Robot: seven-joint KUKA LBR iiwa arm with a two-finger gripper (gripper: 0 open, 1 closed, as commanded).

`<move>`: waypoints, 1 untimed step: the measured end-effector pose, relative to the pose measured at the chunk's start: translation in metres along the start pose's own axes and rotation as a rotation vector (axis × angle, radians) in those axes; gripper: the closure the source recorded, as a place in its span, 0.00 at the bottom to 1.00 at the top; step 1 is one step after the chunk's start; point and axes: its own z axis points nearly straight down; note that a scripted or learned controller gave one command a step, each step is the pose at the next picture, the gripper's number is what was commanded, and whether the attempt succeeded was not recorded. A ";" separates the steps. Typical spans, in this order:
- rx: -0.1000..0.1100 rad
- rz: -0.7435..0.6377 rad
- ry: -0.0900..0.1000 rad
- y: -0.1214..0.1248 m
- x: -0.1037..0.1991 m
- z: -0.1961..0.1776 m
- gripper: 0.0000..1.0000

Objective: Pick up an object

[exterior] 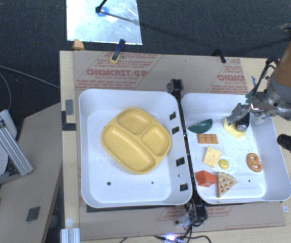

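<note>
The right white bin (272,135) holds several small toy foods: a dark green curved piece (200,126), an orange cracker (207,138), a yellow cheese square (212,156), a small yellow round piece (223,163), a pretzel (254,162), a red piece (205,178), a pizza slice (225,183) and a pale yellow flat piece (233,130). My gripper (239,120) hangs at the bin's upper right, right over the pale yellow piece.
The left white bin (92,186) contains a yellow compartment plate (135,139). A black divider clip strip (182,135) runs between the bins. The grey arm with its orange band (290,75) enters from the right. A shiny sheet (104,13) lies beyond the bench.
</note>
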 end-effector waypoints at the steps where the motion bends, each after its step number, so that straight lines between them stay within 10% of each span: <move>1: 0.012 0.003 0.003 -0.039 -0.002 0.128 0.00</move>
